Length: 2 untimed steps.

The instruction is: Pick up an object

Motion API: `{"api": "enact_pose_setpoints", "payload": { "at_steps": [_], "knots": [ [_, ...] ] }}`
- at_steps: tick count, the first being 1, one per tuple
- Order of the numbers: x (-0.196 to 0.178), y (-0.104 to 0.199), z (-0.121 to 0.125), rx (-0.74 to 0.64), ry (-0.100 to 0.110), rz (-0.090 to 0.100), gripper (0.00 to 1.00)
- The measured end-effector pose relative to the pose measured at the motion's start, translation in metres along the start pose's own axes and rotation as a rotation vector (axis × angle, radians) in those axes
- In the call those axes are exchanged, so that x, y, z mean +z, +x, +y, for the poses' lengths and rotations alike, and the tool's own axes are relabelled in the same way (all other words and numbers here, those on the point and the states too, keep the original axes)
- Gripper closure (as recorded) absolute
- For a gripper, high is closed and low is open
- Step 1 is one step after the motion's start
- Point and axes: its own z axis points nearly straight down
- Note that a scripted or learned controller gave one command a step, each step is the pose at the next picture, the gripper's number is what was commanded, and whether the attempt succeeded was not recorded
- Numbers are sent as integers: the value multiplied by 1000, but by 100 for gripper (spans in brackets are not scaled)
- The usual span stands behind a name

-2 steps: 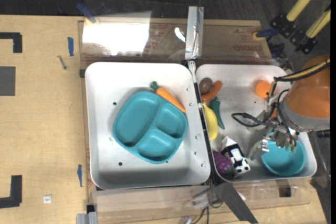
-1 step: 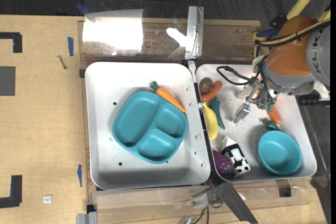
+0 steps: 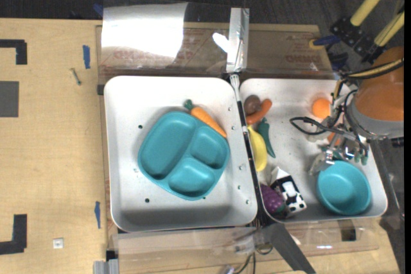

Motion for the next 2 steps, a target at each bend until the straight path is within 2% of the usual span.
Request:
{"api": "enact_pose_setpoints", "payload": {
  "at_steps": [1, 2],
  "knots": [
    [2, -51, 47, 46, 4, 4, 0],
    [0, 19, 9, -74, -2, -1, 0]
  ]
}}
